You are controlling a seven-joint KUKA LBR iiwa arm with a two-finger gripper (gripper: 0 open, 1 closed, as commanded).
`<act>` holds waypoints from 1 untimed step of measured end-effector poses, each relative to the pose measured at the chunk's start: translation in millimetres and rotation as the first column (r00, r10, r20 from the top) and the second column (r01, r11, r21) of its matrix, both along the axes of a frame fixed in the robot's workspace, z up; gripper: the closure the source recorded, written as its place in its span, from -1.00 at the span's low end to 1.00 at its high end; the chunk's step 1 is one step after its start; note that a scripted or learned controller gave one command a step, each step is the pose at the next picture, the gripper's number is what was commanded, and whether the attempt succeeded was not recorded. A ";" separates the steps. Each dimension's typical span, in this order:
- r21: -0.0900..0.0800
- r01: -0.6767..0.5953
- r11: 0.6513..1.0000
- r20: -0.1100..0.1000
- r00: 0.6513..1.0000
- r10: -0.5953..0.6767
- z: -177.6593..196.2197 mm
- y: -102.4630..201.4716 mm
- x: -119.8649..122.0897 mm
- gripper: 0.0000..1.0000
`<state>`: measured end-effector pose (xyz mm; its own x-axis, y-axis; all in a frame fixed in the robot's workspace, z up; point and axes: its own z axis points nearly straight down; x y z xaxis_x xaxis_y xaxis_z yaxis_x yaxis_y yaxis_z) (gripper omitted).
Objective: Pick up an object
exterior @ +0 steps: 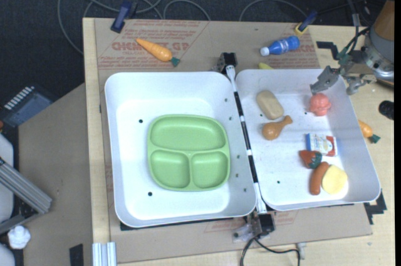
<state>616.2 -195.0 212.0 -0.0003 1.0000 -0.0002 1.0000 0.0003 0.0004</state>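
The right bin (288, 189) holds several toy foods: a tan bread roll (270, 104), a chicken drumstick (276, 127), a pink-red ball (319, 104), a blue and white packet (321, 144), a red strawberry (311, 159), a sausage (317, 179) and a yellow lemon (335, 180). My gripper (340, 82) hangs over the bin's far right corner, just above and right of the pink-red ball. Its fingers are spread open with nothing between them.
The left bin (125, 102) carries a green divided plate (188, 152). On the bench behind the bins lie a carrot (155, 49) and a blue bottle (281, 46). A small carrot (366, 131) lies outside the right bin's right wall. Cables run behind the bench.
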 end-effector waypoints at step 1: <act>0.009 -0.003 1.000 -0.006 1.000 0.003 -110.5 -24.3 50.0 -1.00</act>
